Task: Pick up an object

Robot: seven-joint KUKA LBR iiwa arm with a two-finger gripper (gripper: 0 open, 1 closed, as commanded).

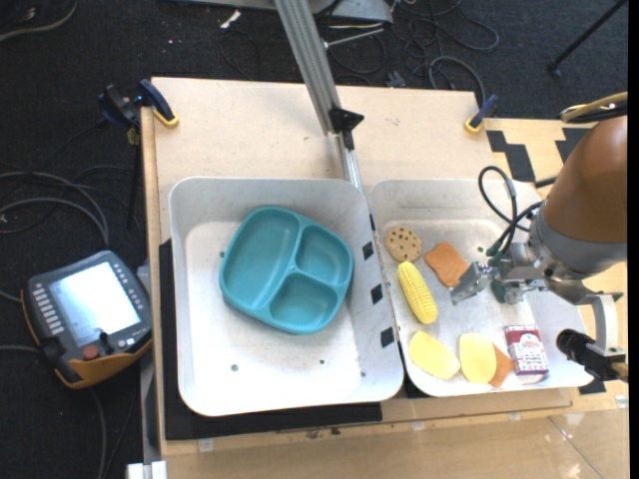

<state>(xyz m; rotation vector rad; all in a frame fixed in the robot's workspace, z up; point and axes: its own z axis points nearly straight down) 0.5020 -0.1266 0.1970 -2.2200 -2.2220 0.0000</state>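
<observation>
Hanging low in the right bin (439,190), close to its far right side: the tool (475,281), at the end of the grey and orange arm (589,208). Not showing clearly how wide open or shut; cannot tell. Not gripping anything that can be seen.

Leaving bare white floor showing at the back of that bin, behind the tool. Crowding the front edge: two soft yellow pieces (433,354) (477,357), an orange slice (502,365) and a little red box (525,351), near one another in a row.

Lying just left of the tool, bright yellow and bumpy: the corn (417,290), pointing front to back. Sitting just behind it, round, brown and spotted: a cookie (402,241). Resting between the cookie and the tool, flat and orange: a small block (446,263), very near the tool's tip.

Taking up much of the left bin (182,267): a blue-green plate (288,267) with three parts, tilted a bit, with white room all round it.

Holding both bins: a pale wooden table (250,128) with yellow clamps (165,118) at the back corners. Slanting down over it from the back: a metal pole (310,48). Lying on the dark floor: loose cables (439,28) and a hand screen (90,312) at the left.
</observation>
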